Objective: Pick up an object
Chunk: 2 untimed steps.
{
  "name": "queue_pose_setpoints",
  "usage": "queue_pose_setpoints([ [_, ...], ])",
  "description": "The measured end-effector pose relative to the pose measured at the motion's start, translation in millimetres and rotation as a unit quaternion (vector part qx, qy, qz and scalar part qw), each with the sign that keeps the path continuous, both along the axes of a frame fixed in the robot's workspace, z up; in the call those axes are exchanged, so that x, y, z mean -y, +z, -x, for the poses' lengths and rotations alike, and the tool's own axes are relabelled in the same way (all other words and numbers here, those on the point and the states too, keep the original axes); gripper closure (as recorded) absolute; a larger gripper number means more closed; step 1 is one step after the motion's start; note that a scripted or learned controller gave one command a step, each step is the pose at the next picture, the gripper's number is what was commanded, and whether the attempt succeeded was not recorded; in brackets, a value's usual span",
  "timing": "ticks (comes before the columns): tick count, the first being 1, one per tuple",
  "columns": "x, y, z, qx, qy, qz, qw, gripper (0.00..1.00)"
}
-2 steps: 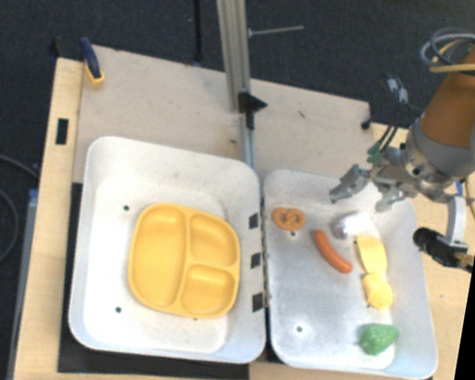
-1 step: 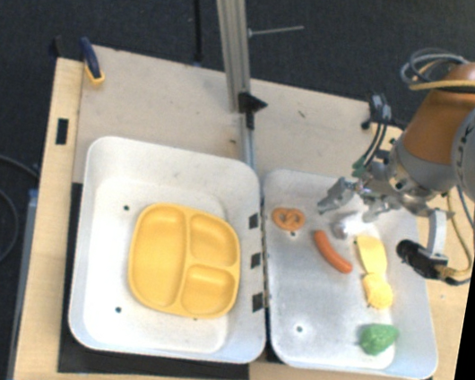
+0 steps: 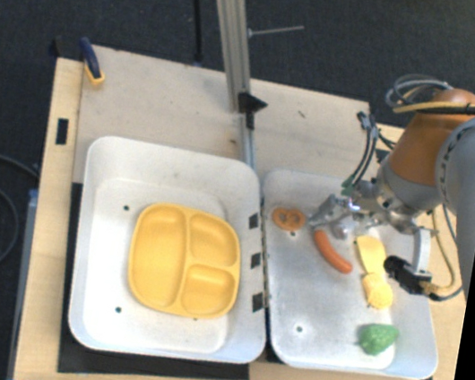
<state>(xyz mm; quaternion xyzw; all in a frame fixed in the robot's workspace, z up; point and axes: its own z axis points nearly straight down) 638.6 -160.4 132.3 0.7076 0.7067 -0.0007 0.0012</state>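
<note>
Two white bins sit side by side: the left bin holds a yellow divided tray, the right bin an orange sausage, a round cookie, a yellow piece and a green lump. The gripper hovers just above the sausage, between it and the cookie, with nothing visibly held. Whether it is released or clenched cannot be told.

The arm is cut off by the right edge of the view, so its upper part is unseen. Below it, the gripper is too small and blurred to tell how it stands. The arm's wrist hides part of the right bin.
</note>
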Motion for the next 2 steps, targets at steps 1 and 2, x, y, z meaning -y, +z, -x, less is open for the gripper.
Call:
queue_pose_setpoints([
  [1,1,14,-1,0.002,0.000,0.0003,1.0000,1.00],
  [2,11,69,1,0.003,0.000,-0.0001,1.0000,1.00],
])
